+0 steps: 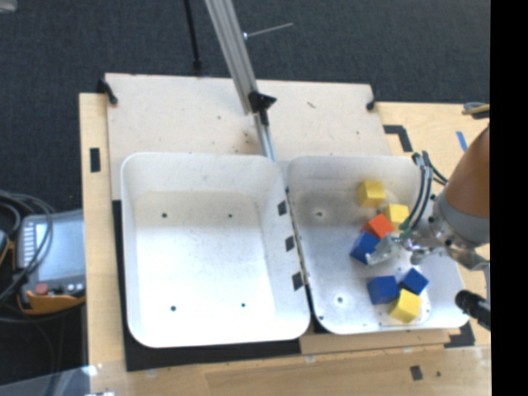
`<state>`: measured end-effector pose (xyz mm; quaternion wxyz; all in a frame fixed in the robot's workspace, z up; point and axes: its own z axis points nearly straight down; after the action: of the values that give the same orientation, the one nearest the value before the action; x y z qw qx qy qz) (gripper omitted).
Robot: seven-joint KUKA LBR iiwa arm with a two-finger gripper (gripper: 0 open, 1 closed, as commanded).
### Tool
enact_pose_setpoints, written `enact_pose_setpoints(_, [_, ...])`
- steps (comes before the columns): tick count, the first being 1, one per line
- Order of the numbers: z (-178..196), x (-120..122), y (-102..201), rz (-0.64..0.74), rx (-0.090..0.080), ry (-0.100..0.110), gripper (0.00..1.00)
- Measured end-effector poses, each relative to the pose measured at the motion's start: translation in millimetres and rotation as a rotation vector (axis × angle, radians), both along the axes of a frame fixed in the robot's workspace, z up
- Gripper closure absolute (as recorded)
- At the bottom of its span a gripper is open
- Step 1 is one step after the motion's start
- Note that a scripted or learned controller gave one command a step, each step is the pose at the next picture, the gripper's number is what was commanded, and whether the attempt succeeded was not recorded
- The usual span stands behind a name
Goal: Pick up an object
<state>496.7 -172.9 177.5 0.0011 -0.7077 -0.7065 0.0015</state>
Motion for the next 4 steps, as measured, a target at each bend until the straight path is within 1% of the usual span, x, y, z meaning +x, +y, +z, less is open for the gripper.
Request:
enact_pose_setpoints(1, [-43.0, -4.9, -4.2, 0.001, -0.001, -0.003, 0.0])
enact_pose_setpoints(2, [-30.5, -2.7, -4.4, -0.004, -0.001, -0.011, 1.0])
enact_pose_setpoints(3, [30.1, 7.2, -6.2, 0.005, -0.002, -0.012, 1.0])
enact_pose_setpoints(4, [94.6, 8.9, -10.0, 0.006, -0.003, -0.013, 1.0])
